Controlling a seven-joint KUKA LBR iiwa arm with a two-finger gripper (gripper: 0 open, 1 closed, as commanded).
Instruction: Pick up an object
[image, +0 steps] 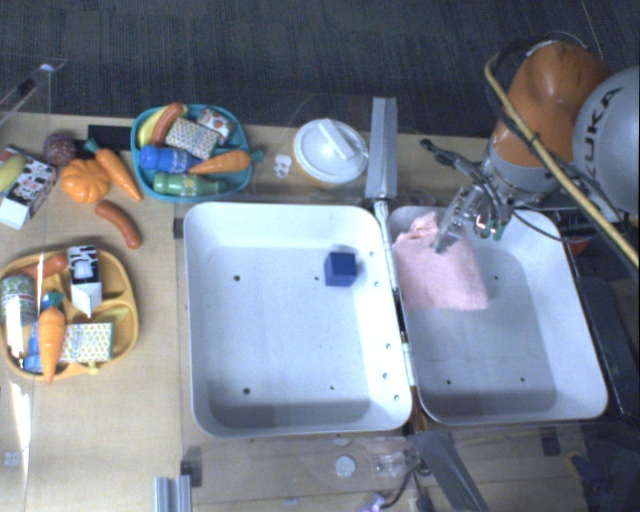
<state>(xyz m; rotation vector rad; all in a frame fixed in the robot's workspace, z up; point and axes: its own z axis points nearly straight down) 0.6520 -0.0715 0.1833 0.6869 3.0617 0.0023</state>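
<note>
Here, nearest the camera along the lower edge of the frame, the front rims of the two white bins are sitting side by side, the left bin (215, 400) filling the lower middle and the right bin (560, 380) filling the lower right, their inner walls touching along a seam. Farther up, a small blue block (341, 268) is lying alone on the left bin's floor, toward its upper right part. In the upper left of the right bin, a pink cloth (440, 270) is lying crumpled against the wall, with one corner rising toward the gripper (452, 232). The gripper is hanging right over that upper end of the cloth, tilted down and to the left; whether its pincer is open, closed or gripping the cloth cannot be told from this view. Behind it, the arm (545, 100), grey with an orange band, is reaching in from the upper right of the frame. To the left of the bins, toy food is lying loose and in a yellow tray (120, 300). Farthest back, at the upper middle, a blue bowl (240, 180) of toy food and a round white lid (330, 150) are sitting on the bench.
</note>
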